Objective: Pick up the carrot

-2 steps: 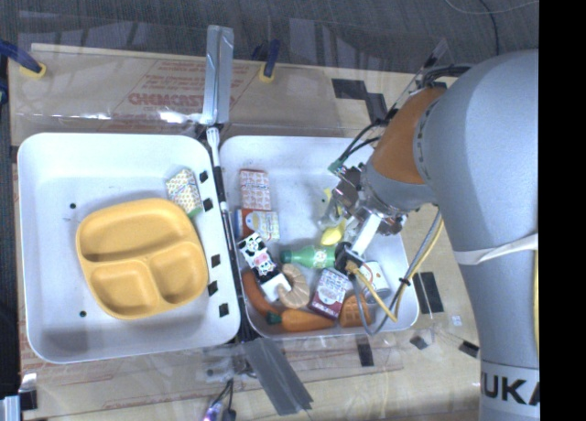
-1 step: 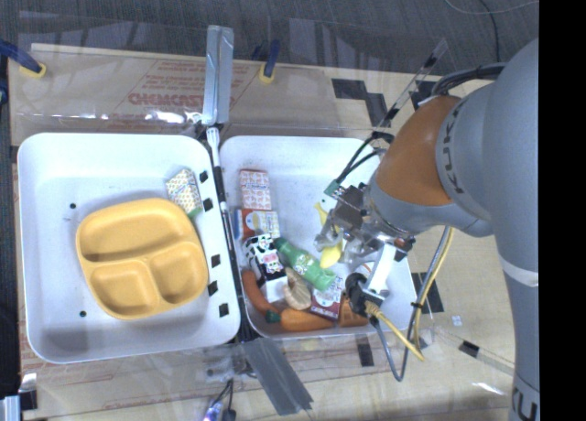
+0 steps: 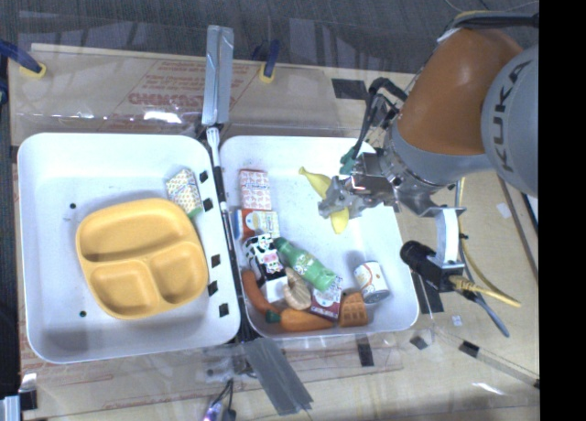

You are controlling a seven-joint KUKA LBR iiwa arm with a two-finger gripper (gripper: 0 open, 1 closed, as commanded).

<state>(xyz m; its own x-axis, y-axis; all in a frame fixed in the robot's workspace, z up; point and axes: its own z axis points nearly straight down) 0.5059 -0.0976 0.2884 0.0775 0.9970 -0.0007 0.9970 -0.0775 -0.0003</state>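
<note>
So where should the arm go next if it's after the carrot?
Probably toward the near edge of the right white bin. The gripper hangs over the yellow banana at the bin's far side, while the orange carrot lies against the near wall, wedged among the green bottle and small tin can. It must travel there before descending.

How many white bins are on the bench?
2. The left bin holds a yellow divided tray; the right bin holds the carrot and piled groceries.
</note>
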